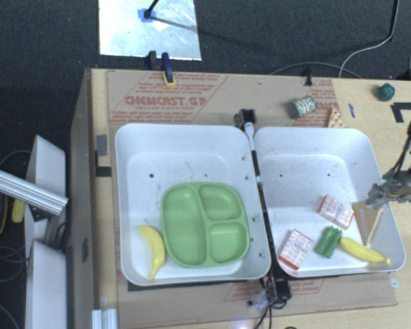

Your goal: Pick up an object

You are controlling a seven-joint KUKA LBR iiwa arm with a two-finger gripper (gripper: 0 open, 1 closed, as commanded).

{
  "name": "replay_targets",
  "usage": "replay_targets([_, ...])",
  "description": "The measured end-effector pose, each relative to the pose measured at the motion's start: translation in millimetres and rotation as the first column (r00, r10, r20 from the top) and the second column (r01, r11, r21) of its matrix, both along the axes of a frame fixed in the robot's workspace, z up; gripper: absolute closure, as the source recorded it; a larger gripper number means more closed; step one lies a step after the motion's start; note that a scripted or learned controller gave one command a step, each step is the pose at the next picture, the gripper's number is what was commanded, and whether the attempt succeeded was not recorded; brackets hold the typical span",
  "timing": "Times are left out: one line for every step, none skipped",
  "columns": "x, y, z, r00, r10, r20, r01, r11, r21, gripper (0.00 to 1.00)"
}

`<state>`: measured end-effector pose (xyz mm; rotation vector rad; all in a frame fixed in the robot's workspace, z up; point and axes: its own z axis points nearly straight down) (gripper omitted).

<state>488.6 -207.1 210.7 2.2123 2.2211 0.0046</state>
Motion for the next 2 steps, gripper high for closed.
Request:
replay_targets([63.8, 1.0, 12.1, 1.0, 0.0, -0.003, 0.0, 1.0, 0.002, 1.0])
replay_targets([63.7, 0.9, 12.0, 1.0, 0.0, -0.004, 0.0, 1.0, 0.002, 0.0])
